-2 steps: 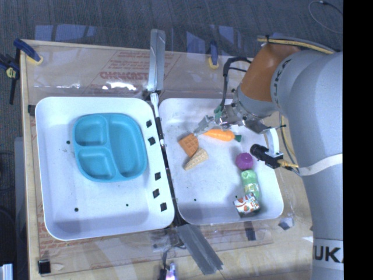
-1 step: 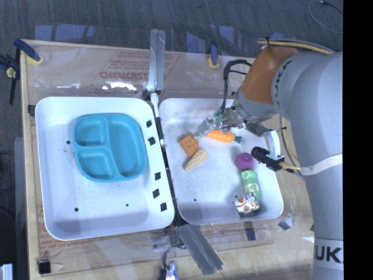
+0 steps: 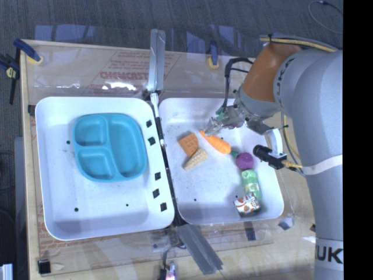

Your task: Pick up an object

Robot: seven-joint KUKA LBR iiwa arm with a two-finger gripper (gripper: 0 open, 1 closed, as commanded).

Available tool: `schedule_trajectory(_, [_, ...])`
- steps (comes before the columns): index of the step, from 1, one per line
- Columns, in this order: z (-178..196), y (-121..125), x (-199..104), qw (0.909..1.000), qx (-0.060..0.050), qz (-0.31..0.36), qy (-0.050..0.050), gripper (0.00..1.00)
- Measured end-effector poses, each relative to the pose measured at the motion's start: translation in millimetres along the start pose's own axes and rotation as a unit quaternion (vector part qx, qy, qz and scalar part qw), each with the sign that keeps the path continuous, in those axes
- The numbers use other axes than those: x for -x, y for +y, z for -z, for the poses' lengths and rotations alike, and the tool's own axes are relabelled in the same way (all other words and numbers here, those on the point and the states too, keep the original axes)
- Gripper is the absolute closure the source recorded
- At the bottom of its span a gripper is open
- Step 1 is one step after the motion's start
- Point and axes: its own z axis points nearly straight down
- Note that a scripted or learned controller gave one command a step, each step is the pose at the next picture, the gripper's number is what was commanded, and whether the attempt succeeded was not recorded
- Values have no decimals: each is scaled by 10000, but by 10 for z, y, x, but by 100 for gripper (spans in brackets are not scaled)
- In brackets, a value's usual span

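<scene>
Hovering at about twelve o'clock in the right bin [image 3: 175, 206], my pincer [image 3: 217, 125] sits just above the carrot [image 3: 217, 143], at its leafy end; how wide it stands I cannot tell. Toward nine o'clock of the carrot lie a waffle [image 3: 187, 142] and a cone [image 3: 196, 158]. At five o'clock a purple ball [image 3: 245, 160], then a bottle [image 3: 249, 195]. A blue tray [image 3: 109, 146] rests in the left bin [image 3: 52, 214].

A dark grey carpet [image 3: 116, 4] filled the top of the frame. Below it stood a pale wooden bench [image 3: 26, 156] under a clear plastic sheet [image 3: 116, 69] with red print. Blue clamps [image 3: 26, 48] gripped its upper left corner. A thin cable [image 3: 326, 7] lay at upper right.
</scene>
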Motion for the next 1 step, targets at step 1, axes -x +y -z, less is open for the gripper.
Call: schedule_trajectory(1, [-1,-1,0,10000,-1,0,0,0])
